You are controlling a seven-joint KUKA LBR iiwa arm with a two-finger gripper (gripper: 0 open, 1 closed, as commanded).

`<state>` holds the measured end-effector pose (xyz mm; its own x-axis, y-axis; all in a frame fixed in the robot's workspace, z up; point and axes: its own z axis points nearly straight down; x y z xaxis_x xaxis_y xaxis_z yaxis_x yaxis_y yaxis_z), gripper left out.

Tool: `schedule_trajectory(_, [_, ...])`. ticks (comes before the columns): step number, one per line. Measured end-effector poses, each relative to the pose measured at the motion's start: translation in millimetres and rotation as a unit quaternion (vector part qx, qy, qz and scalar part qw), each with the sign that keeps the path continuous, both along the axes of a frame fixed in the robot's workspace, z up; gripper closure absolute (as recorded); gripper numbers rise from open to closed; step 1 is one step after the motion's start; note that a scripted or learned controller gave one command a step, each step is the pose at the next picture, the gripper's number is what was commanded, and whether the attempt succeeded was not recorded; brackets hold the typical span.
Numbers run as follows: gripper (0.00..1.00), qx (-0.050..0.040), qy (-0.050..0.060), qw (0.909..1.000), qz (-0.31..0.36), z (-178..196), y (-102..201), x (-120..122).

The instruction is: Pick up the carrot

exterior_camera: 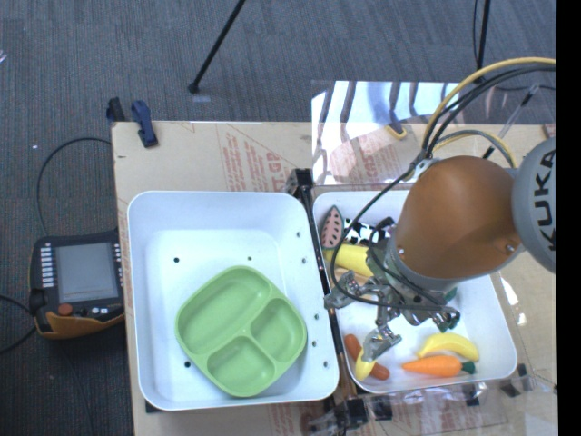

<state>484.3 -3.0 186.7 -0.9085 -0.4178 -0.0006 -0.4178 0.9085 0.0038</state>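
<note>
Camera view looks down on the tabletop (227, 148) at a slant. Nearest to the camera, in the right bin (505, 334), the carrot (436, 366) lies on its side by the near wall, orange with a small green end at the right. Just behind it lies a small yellow banana (448, 344), very near the carrot. To the left of these lie a small orange-red piece (352, 344) and another yellow piece (365, 367). The tool (383, 339) hangs over this part of the bin, left of the carrot and apart from it; it cannot be told if it is released or clenched, and nothing is seen grasped in it. Above it is the arm with the orange band (458, 216), which covers the middle of the bin. Farther back, a watermelon slice (332, 226) rests near the far left corner. In the left bin (154, 234), a green divided plate (241, 330) with three compartments lies flat. On the floor at the left lies a control pendant (77, 284).
</note>
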Motion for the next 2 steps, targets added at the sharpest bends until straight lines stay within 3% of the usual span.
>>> schedule_trajectory(1, [0.0,-0.0012,0.002,0.9926,-0.121,-42.9,-106.2,2.1])
schedule_trajectory(2, [0.0,-0.0004,0.004,0.9823,-0.187,-101.9,-103.6,-2.8])
